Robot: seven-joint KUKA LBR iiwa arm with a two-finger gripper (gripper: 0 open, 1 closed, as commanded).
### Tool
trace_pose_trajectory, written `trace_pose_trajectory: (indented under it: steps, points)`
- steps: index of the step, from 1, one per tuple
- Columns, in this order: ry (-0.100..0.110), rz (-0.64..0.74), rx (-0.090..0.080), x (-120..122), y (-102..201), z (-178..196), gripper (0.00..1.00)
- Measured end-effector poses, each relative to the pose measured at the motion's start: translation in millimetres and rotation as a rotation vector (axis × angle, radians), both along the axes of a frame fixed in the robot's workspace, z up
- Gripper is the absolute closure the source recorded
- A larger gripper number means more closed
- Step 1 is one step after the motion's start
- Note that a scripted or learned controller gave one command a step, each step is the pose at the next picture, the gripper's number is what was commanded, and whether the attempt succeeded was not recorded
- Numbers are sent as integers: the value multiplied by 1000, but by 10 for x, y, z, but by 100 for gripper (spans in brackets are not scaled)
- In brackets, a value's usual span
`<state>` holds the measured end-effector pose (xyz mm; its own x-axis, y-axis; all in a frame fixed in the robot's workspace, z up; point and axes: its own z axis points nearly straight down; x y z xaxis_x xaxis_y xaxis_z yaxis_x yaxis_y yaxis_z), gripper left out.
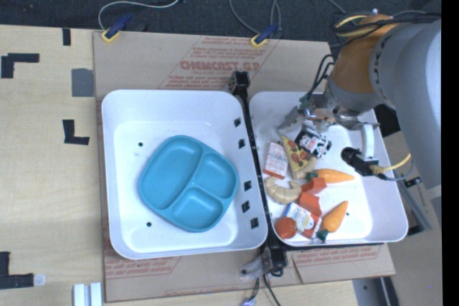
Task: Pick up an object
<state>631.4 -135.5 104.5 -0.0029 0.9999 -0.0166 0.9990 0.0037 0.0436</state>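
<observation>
The right bin (384,215) holds a jumble of toy food: a pizza slice (295,154), a red and white packet (276,160), a black and white toy (314,143), two carrots (335,176) (336,214), a pale banana-like piece (282,190), a red tomato (285,227) and a small red carton (304,217). My gripper (307,117) hangs over the far part of this bin, just beyond the black and white toy and the pizza slice. Nothing is visibly held in it.
The left bin (122,118) holds a blue divided plate (188,183). A black divider (247,147) runs between the bins. My grey arm with its orange band (358,64) reaches in over the right bin's far right corner. Cables lie behind the bins.
</observation>
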Motion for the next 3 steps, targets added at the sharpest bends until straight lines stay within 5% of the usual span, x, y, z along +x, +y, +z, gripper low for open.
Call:
trace_pose_trajectory:
  steps: [1,2,3]
  points:
    - [28,-4,14,-318,71,-144,0]
    - [37,-2,14,-339,70,-67,100]
    - [40,-1,15,-286,836,930,100]
